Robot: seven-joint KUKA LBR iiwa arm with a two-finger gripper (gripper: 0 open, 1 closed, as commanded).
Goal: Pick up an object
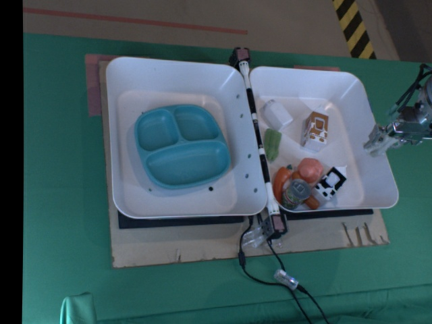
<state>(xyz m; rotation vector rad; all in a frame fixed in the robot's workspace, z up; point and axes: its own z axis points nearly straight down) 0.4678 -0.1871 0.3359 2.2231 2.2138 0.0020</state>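
Clearly several candidates sit in the right bin (378, 181): a small carton (314, 129) near the middle, a white block (276, 113) and green piece (271, 143) by the divider, and a tight cluster at the near edge, with a can (295, 192), an orange toy (310, 170) and a black-and-white cube (330, 183) touching. The pincer (378, 144) hangs above that bin's right rim, holding nothing; how wide it stands I cannot tell. Likely trouble: descending onto the rim, or nudging packed neighbours aside. The left bin (121, 113) holds a teal plate (182, 146).
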